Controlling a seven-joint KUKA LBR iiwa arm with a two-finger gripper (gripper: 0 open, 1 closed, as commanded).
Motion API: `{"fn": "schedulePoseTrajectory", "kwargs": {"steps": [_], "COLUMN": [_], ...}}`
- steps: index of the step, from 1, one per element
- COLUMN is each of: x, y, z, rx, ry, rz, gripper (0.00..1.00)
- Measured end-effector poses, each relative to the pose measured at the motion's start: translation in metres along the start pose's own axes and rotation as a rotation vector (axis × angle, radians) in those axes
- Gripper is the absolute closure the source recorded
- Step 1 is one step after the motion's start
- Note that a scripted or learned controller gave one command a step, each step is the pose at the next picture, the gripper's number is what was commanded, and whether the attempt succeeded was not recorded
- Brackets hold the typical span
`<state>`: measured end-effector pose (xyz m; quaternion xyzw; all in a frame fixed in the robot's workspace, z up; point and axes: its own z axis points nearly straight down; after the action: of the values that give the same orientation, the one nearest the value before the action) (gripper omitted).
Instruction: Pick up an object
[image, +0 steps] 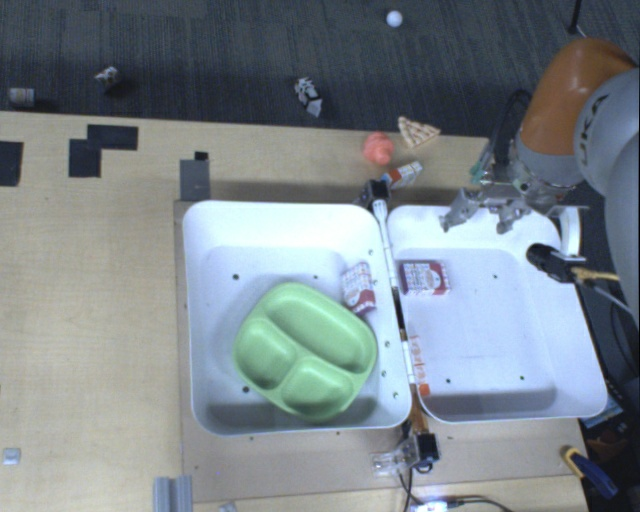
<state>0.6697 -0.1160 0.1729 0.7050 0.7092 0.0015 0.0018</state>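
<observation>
Camera view looks down on a small red-and-white packet (422, 277) lying flat in the right bin (560, 390), near its upper left corner and just beside the divider between the bins. A second small packet (358, 285) lies in the left bin (205, 330), close to the same divider and touching the upper right edge of a green sectioned plate (304, 348) that rests tilted in the middle of that bin. The gripper (483, 213) hangs over the far rim of the right bin, apart from the packet, its fingers spread open and holding nothing. On the desk (90, 330) beyond the bins lie a pink ball (378, 148) and a pizza-slice toy (417, 131).
</observation>
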Motion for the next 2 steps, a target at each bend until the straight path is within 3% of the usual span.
{"fn": "schedulePoseTrajectory", "kwargs": {"steps": [1,2], "x": [0.03,0.031], "y": [0.0,0.001], "z": [0.087,0.076], "rx": [0.0,-0.005], "ry": [0.001,0.0], "rz": [-0.001,-0.004], "gripper": [0.0,1.0]}}
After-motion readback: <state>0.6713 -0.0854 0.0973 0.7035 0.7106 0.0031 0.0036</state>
